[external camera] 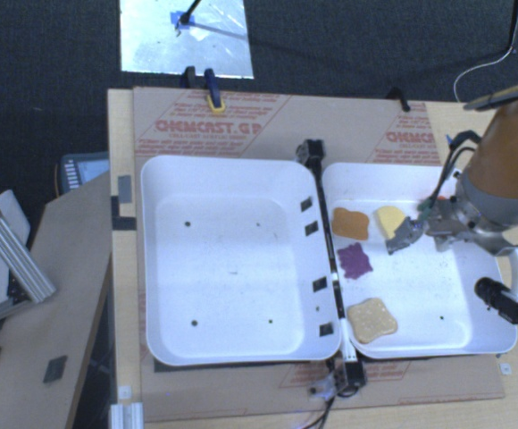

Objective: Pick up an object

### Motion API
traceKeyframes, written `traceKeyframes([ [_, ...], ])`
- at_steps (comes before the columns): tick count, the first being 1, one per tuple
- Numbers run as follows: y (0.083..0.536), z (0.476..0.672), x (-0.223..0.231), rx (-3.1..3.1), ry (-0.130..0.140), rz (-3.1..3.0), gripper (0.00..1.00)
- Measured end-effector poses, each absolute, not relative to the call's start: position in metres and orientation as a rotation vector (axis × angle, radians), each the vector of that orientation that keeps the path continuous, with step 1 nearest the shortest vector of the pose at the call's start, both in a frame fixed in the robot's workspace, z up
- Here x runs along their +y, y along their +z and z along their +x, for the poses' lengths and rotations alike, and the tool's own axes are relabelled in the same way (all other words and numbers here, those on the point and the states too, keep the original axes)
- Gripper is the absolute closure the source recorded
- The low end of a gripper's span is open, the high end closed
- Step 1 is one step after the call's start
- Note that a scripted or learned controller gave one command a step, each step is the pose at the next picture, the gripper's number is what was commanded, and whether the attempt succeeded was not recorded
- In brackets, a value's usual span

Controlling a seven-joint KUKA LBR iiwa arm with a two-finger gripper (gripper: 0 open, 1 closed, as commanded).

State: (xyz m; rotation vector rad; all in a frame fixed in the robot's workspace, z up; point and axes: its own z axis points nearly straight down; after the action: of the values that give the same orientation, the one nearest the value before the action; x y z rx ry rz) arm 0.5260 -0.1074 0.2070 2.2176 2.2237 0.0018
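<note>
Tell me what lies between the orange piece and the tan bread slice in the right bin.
In the camera view, the purple piece lies between the orange piece and the tan bread slice, on the bin's white floor.

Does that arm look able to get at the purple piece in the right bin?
Probably yes. The purple piece lies flat and uncovered, apart from its neighbours, and the gripper hangs just beside it with nothing between.

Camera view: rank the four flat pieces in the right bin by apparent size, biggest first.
1. Tan toast piece
2. Orange piece and purple piece: look alike, not ranking
3. Yellow piece: looks smallest, but the gripper covers part of it, so unsure
</note>
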Motion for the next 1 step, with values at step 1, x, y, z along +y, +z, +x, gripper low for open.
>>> traceKeyframes([
  [1,0.2181,0.5271,-0.1074,2.224,0.005,2.214,1.00],
])
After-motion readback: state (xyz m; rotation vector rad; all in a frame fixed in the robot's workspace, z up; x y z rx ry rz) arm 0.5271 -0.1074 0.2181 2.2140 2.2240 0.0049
